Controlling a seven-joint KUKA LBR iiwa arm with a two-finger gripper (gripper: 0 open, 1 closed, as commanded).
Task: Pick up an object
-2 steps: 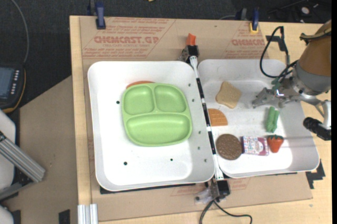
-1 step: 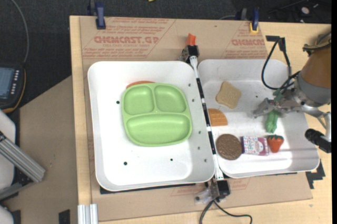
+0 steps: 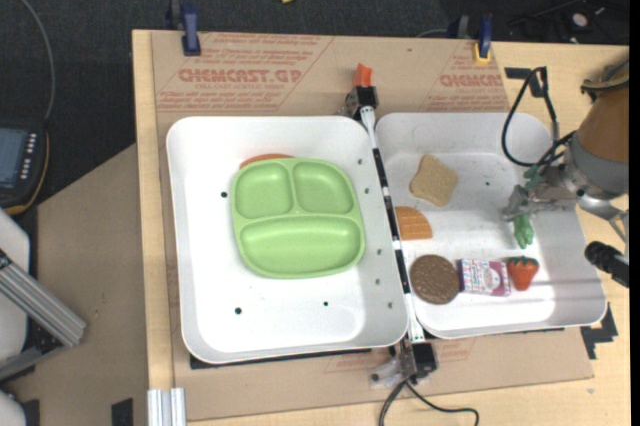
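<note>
Hovering by the right bin's right edge, the claw, its opening impossible to tell, stood directly above the upright-lying green vegetable.

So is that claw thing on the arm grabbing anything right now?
Gripper: low over the right bin, right above a green toy; whether it is open, closed or holding anything cannot be told from this view.

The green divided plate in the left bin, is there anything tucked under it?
An orange-red edge peeks out from under the far rim of the green divided plate. The plate covers the rest of it, so I can't tell what it is.
</note>
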